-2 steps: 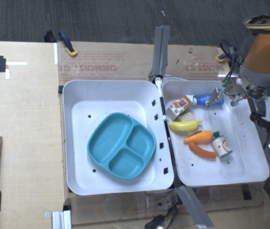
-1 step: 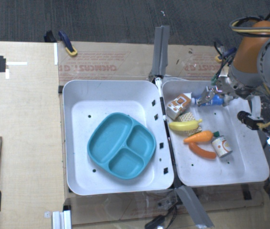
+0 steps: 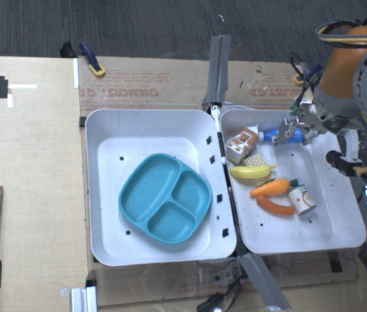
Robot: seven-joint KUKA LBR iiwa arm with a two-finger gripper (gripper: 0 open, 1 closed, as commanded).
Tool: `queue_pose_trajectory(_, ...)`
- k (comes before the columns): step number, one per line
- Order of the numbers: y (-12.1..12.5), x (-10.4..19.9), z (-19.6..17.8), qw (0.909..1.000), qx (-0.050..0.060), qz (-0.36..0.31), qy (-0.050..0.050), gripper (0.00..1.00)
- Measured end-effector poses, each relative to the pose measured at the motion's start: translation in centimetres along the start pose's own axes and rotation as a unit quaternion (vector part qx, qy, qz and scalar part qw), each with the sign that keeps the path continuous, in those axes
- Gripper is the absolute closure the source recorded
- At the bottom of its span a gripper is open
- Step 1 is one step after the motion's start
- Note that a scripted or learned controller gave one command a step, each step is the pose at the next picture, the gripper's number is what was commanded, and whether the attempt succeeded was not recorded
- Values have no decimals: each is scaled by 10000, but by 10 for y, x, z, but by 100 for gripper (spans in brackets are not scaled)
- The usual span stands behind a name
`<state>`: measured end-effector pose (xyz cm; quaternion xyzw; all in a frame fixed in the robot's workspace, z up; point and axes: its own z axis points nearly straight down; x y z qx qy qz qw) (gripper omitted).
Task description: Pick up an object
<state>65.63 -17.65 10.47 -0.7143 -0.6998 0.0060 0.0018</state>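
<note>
You see smooth, slightly glossy white plastic bins (image 3: 99, 194), a matt blue plastic tray (image 3: 164, 198), a pale wood-grain surface (image 3: 27, 148), and glossy plastic toy carrot (image 3: 271, 187) and banana (image 3: 252, 171).

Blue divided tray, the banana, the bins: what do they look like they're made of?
Blue divided tray: looks like moulded plastic, matte to satin, with uniform colour and rounded compartment walls.
Banana: probably toy plastic or rubber, going by its smooth, even yellow with no blemishes.
Bins, left and right: likely thin white plastic or coated sheet with a slight sheen and rounded corners; I can't tell which.
</note>
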Motion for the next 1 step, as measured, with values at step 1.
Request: queue_pose_trajectory(1, 1, 24, -107, 9998, -63, -194, 22, 100)
